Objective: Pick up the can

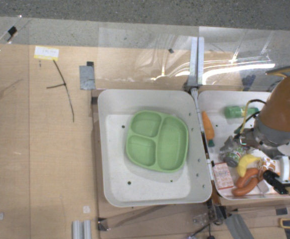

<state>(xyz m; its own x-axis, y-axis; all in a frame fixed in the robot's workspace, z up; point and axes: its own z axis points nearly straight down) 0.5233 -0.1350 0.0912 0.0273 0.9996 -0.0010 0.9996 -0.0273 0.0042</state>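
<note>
In the right bin (219, 101), a small grey metallic can (230, 158) stands near the bin's left wall, between a yellow banana (248, 163) and a carrot. My gripper (236, 144) hangs at the end of the grey and orange arm (283, 114). It sits directly over the can's upper edge and partly covers it. Whether anything is held cannot be made out from this angle.
An orange carrot (208, 126) lies along the right bin's left wall. A green cylinder (233, 112) rests at the back. A red and white packet (221, 175) and a reddish sausage (247, 183) crowd the front. The left bin (110, 148) holds a green divided plate (157, 141).
</note>
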